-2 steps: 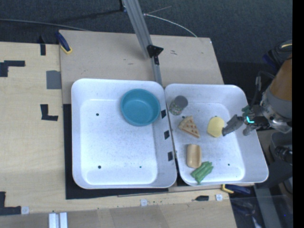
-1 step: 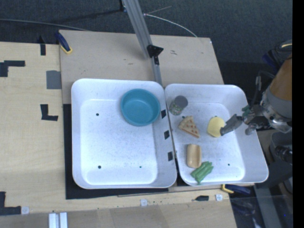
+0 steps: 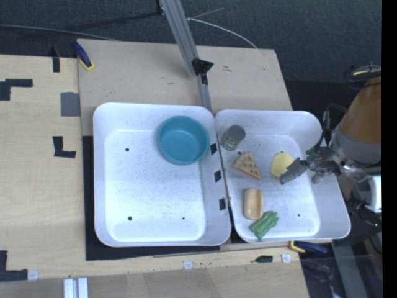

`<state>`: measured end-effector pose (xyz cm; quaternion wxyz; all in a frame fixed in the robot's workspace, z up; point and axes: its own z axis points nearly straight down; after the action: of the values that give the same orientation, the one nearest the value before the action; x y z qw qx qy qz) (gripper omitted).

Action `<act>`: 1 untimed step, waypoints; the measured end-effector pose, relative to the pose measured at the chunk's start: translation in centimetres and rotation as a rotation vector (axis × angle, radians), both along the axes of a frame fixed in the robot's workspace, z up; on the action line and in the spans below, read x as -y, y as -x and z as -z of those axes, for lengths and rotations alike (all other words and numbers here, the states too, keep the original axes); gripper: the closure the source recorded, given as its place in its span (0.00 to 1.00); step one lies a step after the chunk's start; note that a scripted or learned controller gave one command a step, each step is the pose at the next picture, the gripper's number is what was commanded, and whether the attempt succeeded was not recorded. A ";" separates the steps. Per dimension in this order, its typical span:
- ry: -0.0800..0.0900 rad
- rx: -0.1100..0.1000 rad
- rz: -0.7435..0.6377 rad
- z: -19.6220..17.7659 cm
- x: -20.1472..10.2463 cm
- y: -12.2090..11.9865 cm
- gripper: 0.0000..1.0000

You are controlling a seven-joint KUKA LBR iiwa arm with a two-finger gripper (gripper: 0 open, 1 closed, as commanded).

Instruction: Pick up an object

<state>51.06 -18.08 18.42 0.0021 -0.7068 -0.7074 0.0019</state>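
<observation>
Two shallow white bins sit side by side on the table [image 3: 37,166]. The left bin [image 3: 118,216] holds a blue bowl [image 3: 182,140] at about one o'clock from its middle, close to the wall it shares with the right bin [image 3: 329,219].

The right bin carries five small things. A grey tin can [image 3: 233,136] lies at about eleven o'clock, near the shared wall. Just below it, toward the bin's middle, rests a tan wedge like a slice of pizza [image 3: 248,165]. At three o'clock from that wedge sits a yellow, lemon-like fruit [image 3: 281,162]. At six o'clock from the wedge lies a pale bread roll [image 3: 252,203], and a green vegetable [image 3: 263,224] lies just beside the roll, at about five o'clock from it, close to the bin's near wall.

The arm [image 3: 363,126] reaches in from three o'clock, over the right bin's right rim. The gripper [image 3: 298,169] hangs just beside the yellow fruit, at its four o'clock side. One dark finger points toward the fruit; I cannot tell whether the fingers are open or closed, and nothing is seen between them.
</observation>
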 end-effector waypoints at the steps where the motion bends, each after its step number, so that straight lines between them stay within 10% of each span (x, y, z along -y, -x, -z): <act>1: -0.002 -0.003 0.000 6.4 0.0 0.6 0.00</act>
<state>50.42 -18.05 12.04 0.0037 -0.7069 -0.7073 0.0023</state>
